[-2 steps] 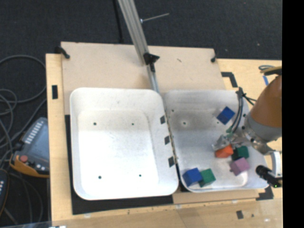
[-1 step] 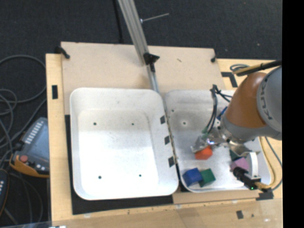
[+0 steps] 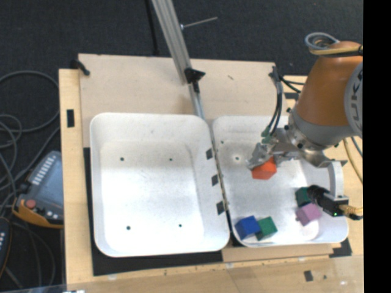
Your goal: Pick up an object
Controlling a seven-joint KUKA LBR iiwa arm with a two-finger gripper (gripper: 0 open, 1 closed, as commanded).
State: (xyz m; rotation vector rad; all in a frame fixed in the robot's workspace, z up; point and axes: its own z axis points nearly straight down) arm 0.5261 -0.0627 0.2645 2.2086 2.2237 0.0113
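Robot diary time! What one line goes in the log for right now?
arm: over right bin | gripper: at orange block | grasp: unclear | also there: blue block, green block, purple block

Even, fairly bright overhead light. The two shallow white plastic bins (image 3: 153, 182) look washed out, nearly glaring, with faint shadows inside their rims. Overall soft and grainy; dark carpet beyond the bins loses detail.

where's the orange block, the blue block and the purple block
orange block (image 3: 264, 171), camera view, its front face
blue block (image 3: 247, 226), camera view, its top face
purple block (image 3: 308, 213), camera view, its top face
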